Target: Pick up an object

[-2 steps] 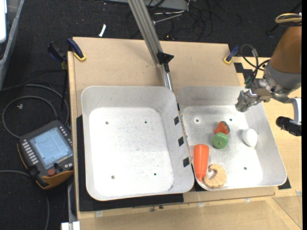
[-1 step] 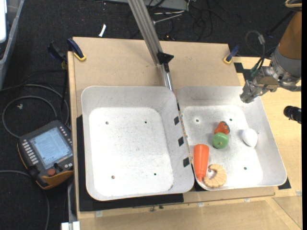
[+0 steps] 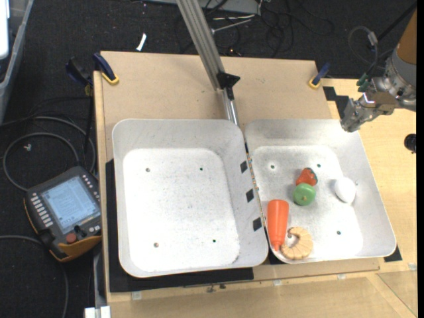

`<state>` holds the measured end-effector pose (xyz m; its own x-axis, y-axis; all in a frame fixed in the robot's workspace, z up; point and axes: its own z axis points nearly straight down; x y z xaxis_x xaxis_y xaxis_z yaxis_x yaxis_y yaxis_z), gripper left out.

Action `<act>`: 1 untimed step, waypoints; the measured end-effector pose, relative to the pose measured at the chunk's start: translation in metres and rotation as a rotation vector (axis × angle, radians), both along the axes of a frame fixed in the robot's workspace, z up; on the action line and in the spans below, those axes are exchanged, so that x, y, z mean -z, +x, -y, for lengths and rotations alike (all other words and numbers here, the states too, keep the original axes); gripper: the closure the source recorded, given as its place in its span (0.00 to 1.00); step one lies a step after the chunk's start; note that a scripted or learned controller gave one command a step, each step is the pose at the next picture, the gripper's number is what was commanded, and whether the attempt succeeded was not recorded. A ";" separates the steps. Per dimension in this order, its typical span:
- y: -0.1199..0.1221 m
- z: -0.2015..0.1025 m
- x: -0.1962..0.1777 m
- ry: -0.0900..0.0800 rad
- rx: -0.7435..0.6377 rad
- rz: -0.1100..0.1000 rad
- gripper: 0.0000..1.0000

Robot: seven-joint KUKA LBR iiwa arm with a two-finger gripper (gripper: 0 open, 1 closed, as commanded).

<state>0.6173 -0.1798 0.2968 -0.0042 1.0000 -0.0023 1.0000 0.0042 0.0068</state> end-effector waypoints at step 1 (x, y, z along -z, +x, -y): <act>-0.013 -0.055 0.019 0.004 -0.003 -0.009 1.00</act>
